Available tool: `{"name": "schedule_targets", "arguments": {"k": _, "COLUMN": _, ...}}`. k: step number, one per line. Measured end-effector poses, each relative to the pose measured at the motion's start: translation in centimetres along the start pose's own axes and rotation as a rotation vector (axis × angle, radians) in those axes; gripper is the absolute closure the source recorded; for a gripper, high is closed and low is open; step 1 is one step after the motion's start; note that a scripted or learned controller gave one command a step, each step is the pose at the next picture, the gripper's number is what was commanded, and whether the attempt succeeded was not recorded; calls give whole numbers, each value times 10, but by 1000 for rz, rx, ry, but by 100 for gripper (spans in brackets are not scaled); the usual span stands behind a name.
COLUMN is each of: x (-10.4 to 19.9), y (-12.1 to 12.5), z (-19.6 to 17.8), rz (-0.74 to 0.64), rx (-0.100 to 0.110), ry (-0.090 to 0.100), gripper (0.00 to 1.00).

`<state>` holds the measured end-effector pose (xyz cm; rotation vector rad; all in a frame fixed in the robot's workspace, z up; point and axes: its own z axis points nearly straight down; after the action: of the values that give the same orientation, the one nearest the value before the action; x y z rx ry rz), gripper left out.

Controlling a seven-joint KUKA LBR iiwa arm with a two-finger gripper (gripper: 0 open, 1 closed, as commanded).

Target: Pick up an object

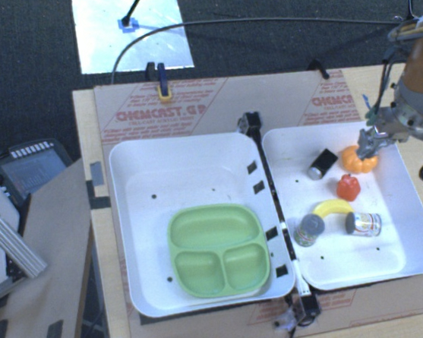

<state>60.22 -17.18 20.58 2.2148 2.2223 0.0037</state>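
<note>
Here, the arm point(422, 77) reaches in from the right, its gripper point(367, 143) low over the right bin point(360, 261), right at an orange fruit point(357, 160) near the far right wall; whether it grips the fruit cannot be told. Close by lie a black block point(322, 163) and a red fruit point(347, 186). Nearer the front sit a banana point(332, 208), a grey can point(309, 229) and a small jar point(363, 223) on its side. The left bin point(143, 173) holds a green divided tray point(218, 249).
</note>
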Motion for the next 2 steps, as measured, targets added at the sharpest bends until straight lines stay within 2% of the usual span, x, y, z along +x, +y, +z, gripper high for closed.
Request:
{"name": "schedule_targets", "arguments": {"k": 1, "x": 58, "y": -4, "z": 5, "rz": -6, "rx": 4, "ry": 3, "gripper": 100}}
{"name": "schedule_targets", "arguments": {"k": 2, "x": 108, "y": 1, "z": -9, "rz": -5, "rx": 2, "ry": 2, "gripper": 100}}
